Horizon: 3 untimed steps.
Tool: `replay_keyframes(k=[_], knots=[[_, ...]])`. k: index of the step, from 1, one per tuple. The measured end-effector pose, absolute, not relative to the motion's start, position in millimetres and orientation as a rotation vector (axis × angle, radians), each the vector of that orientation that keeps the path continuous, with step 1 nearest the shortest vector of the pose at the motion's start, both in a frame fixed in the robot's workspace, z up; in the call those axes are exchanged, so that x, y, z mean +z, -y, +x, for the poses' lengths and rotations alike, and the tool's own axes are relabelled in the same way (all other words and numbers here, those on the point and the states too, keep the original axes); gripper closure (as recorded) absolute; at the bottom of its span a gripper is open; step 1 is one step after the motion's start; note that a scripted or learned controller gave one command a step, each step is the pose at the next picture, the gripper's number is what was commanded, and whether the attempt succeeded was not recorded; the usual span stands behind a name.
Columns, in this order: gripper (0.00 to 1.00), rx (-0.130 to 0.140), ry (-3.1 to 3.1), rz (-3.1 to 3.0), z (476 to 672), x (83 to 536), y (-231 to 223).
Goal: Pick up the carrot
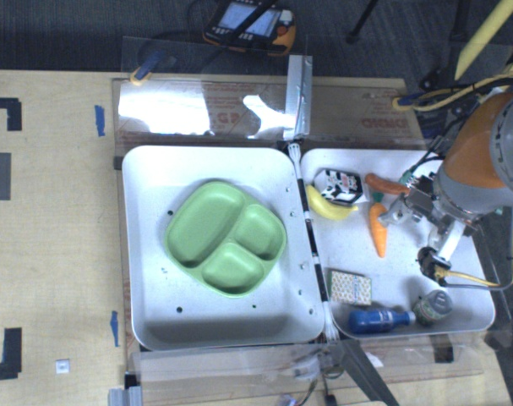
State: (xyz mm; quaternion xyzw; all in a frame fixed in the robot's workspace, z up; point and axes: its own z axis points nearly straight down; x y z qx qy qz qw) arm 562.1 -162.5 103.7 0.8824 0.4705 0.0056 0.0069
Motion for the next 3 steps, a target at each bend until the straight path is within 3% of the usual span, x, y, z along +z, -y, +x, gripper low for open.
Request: replay_keyframes(k=[1, 2, 3], knots=[[0.00, 0.033, -1.523, 2.719, 564.6, 99.3, 145.3], [0.00, -0.003, -1.668, 2.664, 605.9, 178.7, 159.8], [0.00, -0.004, -1.857, 2.539, 590.0, 126.1, 131.9]])
